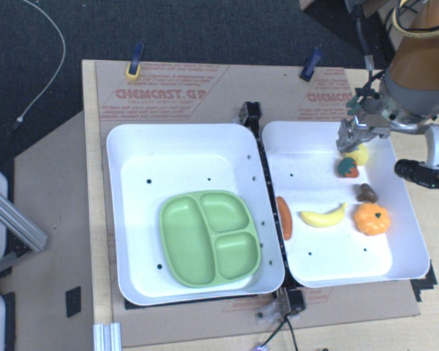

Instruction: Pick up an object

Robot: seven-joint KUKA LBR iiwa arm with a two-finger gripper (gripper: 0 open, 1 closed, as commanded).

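My gripper [349, 142] hangs over the far right part of the right bin [329, 262], reaching in from the right. Directly below its tip lies a small yellow object [361, 156], partly covered by the gripper. A teal and red toy [347, 168] lies just in front of that. Further forward sit a small brown piece [366, 192], an orange pumpkin [372, 219] and a yellow banana [323, 216]. An orange carrot-like stick [284, 218] lies along the bin's left wall.
The left bin [132, 167] holds a green three-compartment plate [208, 237]. A black clamp [250, 112] sits between the bins at the back. Blue clips [310, 64] hold the cardboard base.
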